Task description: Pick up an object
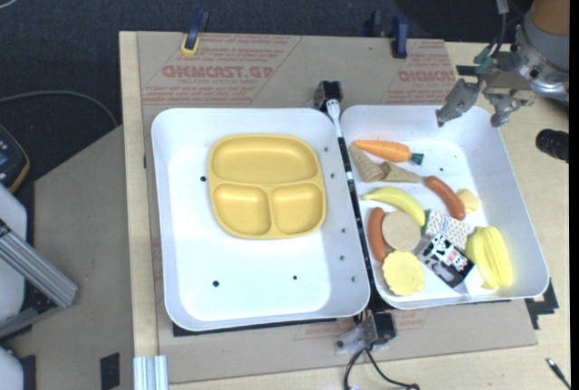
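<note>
Gripper [477, 105] hanging over right bin's [516, 185] far rim, fingers spread, gripping nothing | carrot [381, 148], banana [398, 200], sausage [444, 195], corn [492, 256] crowding below | yellow divided plate [267, 184] lying in left bin [181, 225]

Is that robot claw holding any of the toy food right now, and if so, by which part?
Nothing is held. The gripper hangs open above the far right corner of the right bin, with no object between its fingers.

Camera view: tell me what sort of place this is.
Probably a robotics lab bench set up for grasping trials. Two white bins sit on a board held by clamps, one holding a yellow divided plate, the other toy food such as a carrot and banana. A gripper hangs above.
</note>
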### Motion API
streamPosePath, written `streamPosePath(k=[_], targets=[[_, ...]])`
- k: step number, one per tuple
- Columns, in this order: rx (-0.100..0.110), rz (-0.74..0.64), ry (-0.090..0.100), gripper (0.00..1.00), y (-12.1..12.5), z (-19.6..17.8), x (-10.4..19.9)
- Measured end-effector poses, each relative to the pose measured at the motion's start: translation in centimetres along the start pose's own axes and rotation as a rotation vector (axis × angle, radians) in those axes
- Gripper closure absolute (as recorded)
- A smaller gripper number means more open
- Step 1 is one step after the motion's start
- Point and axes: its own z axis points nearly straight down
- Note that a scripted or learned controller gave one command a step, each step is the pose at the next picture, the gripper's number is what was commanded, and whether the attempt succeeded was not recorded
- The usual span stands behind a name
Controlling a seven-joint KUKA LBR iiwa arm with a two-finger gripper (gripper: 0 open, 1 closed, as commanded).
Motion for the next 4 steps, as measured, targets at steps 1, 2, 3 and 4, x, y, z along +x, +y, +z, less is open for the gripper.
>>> streamPosePath(k=[1,2,3,4], targets=[[-0.013,-0.002,-0.002,0.0,0.2,-0.8,0.0],[-0.008,-0.002,-0.001,0.0,-0.2,4.6,1.0],[-0.008,-0.003,-0.001,0.0,0.7,9.5,1.1],[-0.008,-0.002,-0.001,0.0,1.4,14.3,0.6]])
